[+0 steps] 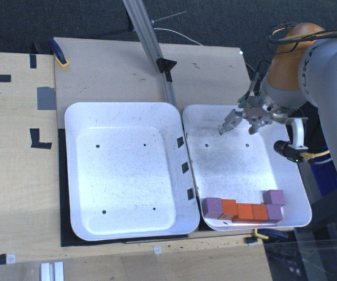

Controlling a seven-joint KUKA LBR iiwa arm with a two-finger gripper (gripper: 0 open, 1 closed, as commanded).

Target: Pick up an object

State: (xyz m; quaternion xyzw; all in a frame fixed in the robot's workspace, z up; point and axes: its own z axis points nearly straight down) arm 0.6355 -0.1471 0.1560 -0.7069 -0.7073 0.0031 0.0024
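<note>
Several small blocks lie along the near wall of the right bin [285, 174]: a purple block [213, 206] at the left, orange blocks [245, 211] in the middle, and purple blocks [274, 204] stacked at the right end. My gripper [240, 125] hangs over the far part of the right bin, well away from the blocks. Its two fingers are spread apart and point down, with nothing between them.
The left bin [124, 168] sits beside the right one, joined by black clips [185, 167]. A slanted metal rail [146, 34] crosses the bench behind the bins. A blue and yellow clamp [59, 54] sits at the bench's far left corner.
</note>
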